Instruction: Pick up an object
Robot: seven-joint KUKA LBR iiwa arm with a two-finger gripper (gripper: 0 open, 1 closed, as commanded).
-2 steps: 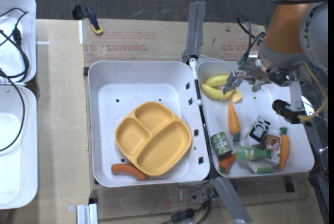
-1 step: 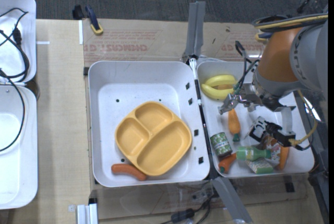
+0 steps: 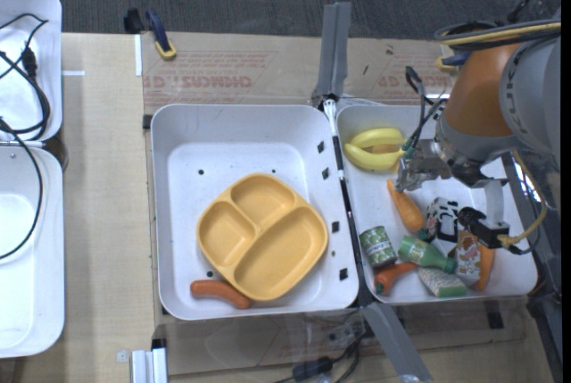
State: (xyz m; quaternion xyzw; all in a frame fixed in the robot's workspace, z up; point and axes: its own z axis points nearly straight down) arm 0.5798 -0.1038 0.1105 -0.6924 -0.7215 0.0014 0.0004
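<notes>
- Nearest the camera, along the front wall of the right bin [image 3: 526, 281], well below the gripper: a pale wrapped packet [image 3: 442, 284], an orange-red toy piece [image 3: 389, 278] and a slim orange item [image 3: 486, 269] lying against the bin's front right corner
- Just behind them, a green bottle [image 3: 426, 254] lies on its side, with a small green can [image 3: 376, 246] to its left, both below and slightly left of the gripper
- A black-and-white toy [image 3: 441, 218] sits below and just right of the gripper, close beside a toy carrot [image 3: 407, 208]
- The carrot lies at a slant directly under the gripper, its upper end near the fingertips; whether they touch cannot be told
- The gripper [image 3: 412, 170] hangs low over the middle of the right bin; whether its fingers are spread or closed cannot be told, and nothing is seen between them
- A yellow banana [image 3: 375, 147] rests just left of and slightly beyond the gripper, near the bin's far left corner
- Well to the gripper's left, the left bin [image 3: 169, 194] holds a yellow divided plate [image 3: 261, 235] with a toy sausage [image 3: 219, 291] at its near-left edge
- The grey arm [image 3: 526, 95], with its orange band [image 3: 477, 91], reaches in from the right, above and beyond the gripper
- Farthest off, beyond both bins, a blue-and-yellow clamp [image 3: 161, 35] sits at the desk [image 3: 107, 194] edge
</notes>
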